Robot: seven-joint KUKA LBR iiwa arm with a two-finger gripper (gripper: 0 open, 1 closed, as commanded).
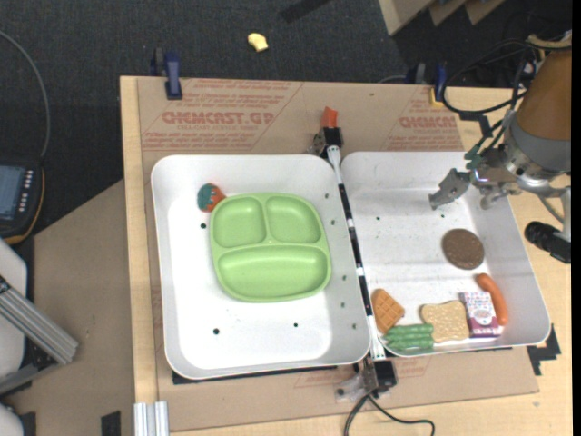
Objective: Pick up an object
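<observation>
My gripper (pixel 470 193) hangs over the back of the right bin (pixel 390 198), fingers spread open with nothing between them. A round brown cookie (pixel 464 248) lies just in front of and below it. Along the bin's front edge sit an orange waffle piece (pixel 388 308), green beans (pixel 408 337), a slice of toast (pixel 443 321), a pink box (pixel 478 314) and an orange sausage (pixel 491 297).
The left bin (pixel 182 316) holds a green divided plate (pixel 270 246) and a small red and green strawberry (pixel 211 196) at its back left corner. A black clamp (pixel 332 141) sits at the rear where the bins meet.
</observation>
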